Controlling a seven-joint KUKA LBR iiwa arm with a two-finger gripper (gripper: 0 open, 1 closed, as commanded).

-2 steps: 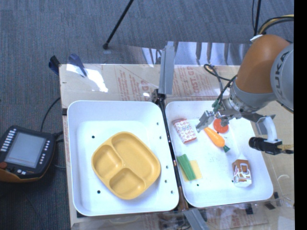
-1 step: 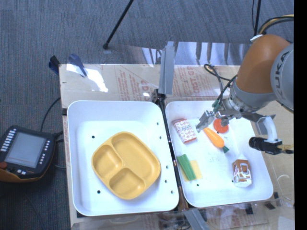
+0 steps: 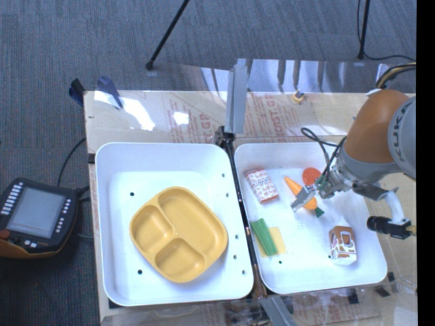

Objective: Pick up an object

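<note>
My gripper (image 3: pixel 306 201) is low in the right bin (image 3: pixel 370 272), near its middle, coming in from the right. It sits right over an orange carrot-shaped toy (image 3: pixel 293 183) and a red-orange round piece (image 3: pixel 311 175). An orange bit with a small green part (image 3: pixel 318 212) shows directly under the gripper's tip. I cannot see whether anything is held. A red and white packet (image 3: pixel 262 185) lies to the gripper's left, and a brown carton (image 3: pixel 342 244) lies toward the front right.
A green stick (image 3: pixel 262 236) and a yellow block (image 3: pixel 276 240) lie at the right bin's front left. The left bin (image 3: pixel 115 161) holds a yellow divided plate (image 3: pixel 178 233). A grey post (image 3: pixel 236 104) stands behind the bins. A pendant (image 3: pixel 34 216) lies left of the bench.
</note>
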